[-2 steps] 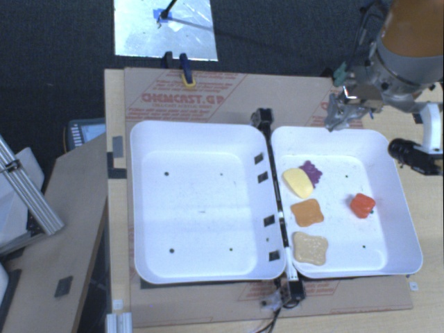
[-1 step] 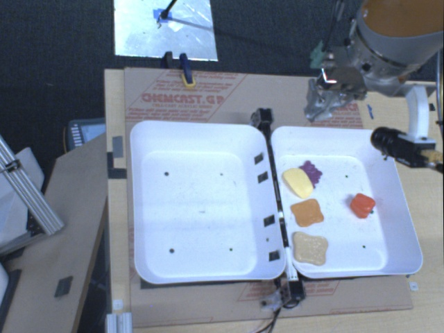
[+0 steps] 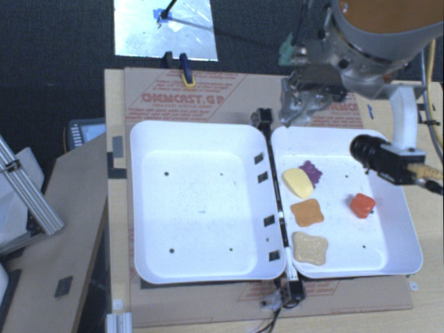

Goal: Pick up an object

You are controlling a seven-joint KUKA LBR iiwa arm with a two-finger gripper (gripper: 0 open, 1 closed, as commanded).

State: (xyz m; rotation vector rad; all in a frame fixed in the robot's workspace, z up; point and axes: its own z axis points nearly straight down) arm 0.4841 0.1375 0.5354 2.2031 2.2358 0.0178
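1. Now, approach step: gripper (image 3: 302, 109) hangs over right bin's (image 3: 395, 207) back-left corner, above bin floor, holding nothing.
2. Targets sit near left wall: yellow piece (image 3: 297, 182) touching purple piece (image 3: 311, 172), orange piece (image 3: 306, 212), beige piece (image 3: 309, 248); red piece (image 3: 362, 205) apart, toward right.
3. Red's best pick, w/ room all round; descend straight.
4. Can't tell if gripper's spread or closed.
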